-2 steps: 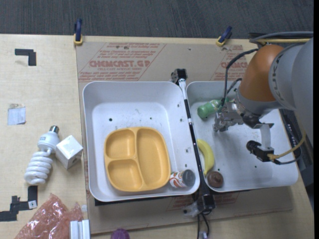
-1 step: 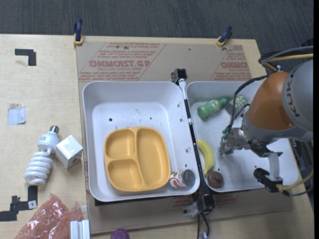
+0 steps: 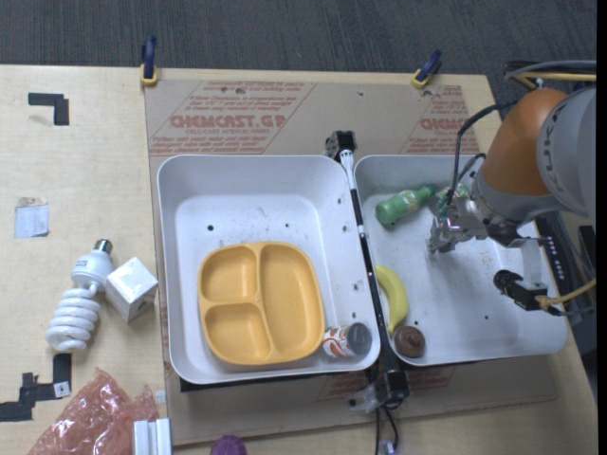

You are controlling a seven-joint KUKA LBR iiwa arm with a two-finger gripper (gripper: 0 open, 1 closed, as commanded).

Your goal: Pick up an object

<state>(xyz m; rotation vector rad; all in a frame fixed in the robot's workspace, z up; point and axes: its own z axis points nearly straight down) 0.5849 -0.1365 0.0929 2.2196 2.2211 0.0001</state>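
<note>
In the right bin [image 3: 493, 335] my gripper [image 3: 440, 242] hangs low near the bin's middle, just right of and below a green bottle [image 3: 403, 205] that lies on its side at the back. A yellow banana [image 3: 393, 296] rests along the left wall, and a brown round object [image 3: 410, 340] sits at the front left corner. Nothing shows between the fingers. The left bin [image 3: 180, 207] holds a yellow divided plate [image 3: 261, 303] and a small can [image 3: 346, 340] lying at its front right corner.
Outside the bins on the left lie a spiral light bulb [image 3: 78, 306], a white cube [image 3: 132, 288] and a pink mesh bag [image 3: 90, 415]. A black divider bar [image 3: 356, 216] runs between the bins. Open floor lies in the right bin's front right.
</note>
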